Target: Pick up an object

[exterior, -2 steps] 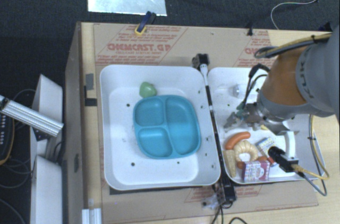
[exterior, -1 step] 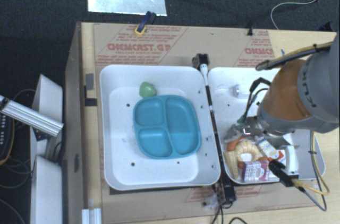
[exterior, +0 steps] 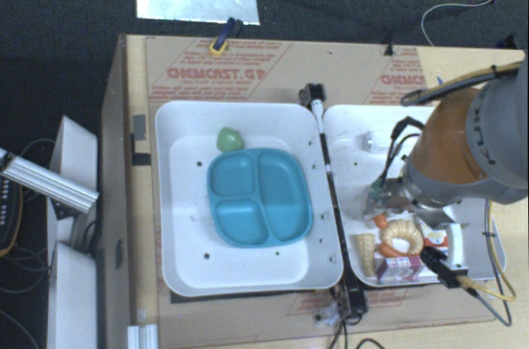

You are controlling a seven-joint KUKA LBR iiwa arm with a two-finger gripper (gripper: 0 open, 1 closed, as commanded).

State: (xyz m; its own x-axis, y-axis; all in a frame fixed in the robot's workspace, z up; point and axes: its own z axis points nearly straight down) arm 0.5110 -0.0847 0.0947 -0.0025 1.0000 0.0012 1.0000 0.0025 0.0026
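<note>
Left bin (exterior: 186,256): you had a blue three-compartment tray (exterior: 259,197) lying flat near its middle, with a small green object (exterior: 230,140) just beyond the tray's far-left corner, touching or nearly touching its rim. Both bins sat side by side on the bench (exterior: 248,66), divided by a dark strip.

Right bin (exterior: 351,141): your pickable items were heaped in the near half, namely a cream cone-shaped piece (exterior: 364,250), a tan ring-shaped piece (exterior: 402,236), a small orange piece (exterior: 380,220) and a purple-pink packet (exterior: 397,266), all touching or overlapping. A small clear object (exterior: 366,142) lay apart near the far wall.

The arm (exterior: 463,145) reached in from the right, and the end effector (exterior: 388,194) hung low just beyond the heap. You could not tell how its jaws stood; nothing was visibly between them.
</note>
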